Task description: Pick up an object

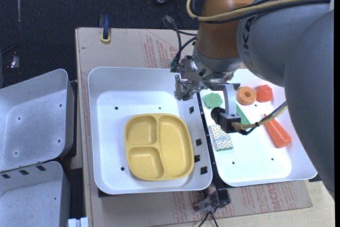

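Looking down from above. Hand (186,87) just past the far right corner of the yellow plate (159,146), up over the wall where the left bin (106,114) meets the right bin (265,167). Can't tell if open or shut. Nothing seen held in it.

Things to pick:
- yellow plate itself, flat in the left bin
- green and white block (222,138), just right of the plate, across the wall
- green piece (213,99), right of the plate and further back
- orange ring (245,95) and red block (264,93), further right of the plate still
- long orange stick (277,133), furthest right of the plate

Could go wrong from here:
- Might come down on the wall beside the plate and hit it, being right above it.
- Might close on air, with no small thing straight below.
- Might slip off the plate, wide and flat as it is, with only a thin rim to pinch.
- Might push the green and white block away if the black part (226,119) hanging right of the plate drags across it.

Hard to make out:
- Tip of the hand, lost among dark metal and wires.
- Part of the green piece, tucked under the arm (297,34).
- Back right corner of the right bin, far from the plate, covered by the big grey arm.
- Height of the hand above the bins, not clear from this slant.
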### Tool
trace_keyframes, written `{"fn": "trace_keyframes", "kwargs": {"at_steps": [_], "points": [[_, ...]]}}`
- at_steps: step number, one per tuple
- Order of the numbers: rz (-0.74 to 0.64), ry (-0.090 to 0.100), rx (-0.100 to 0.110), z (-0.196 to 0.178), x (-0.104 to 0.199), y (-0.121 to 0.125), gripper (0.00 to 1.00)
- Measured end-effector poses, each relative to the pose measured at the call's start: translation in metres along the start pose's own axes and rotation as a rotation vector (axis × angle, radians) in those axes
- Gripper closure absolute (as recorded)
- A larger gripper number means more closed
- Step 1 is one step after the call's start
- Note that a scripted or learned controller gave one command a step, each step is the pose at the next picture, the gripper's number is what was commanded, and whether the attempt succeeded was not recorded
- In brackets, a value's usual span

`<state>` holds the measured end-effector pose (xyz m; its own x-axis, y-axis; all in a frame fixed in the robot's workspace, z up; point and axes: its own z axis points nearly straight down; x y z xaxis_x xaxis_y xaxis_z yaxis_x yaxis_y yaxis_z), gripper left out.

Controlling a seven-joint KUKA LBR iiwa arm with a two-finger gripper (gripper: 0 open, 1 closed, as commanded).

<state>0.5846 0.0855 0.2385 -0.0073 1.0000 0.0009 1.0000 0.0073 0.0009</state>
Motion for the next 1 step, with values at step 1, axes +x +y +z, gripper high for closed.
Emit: {"fn": "trace_keyframes", "kwargs": {"at_steps": [1], "points": [[0.005, -0.001, 0.000, 0.0003, -0.0030, 0.0004, 0.00]]}}
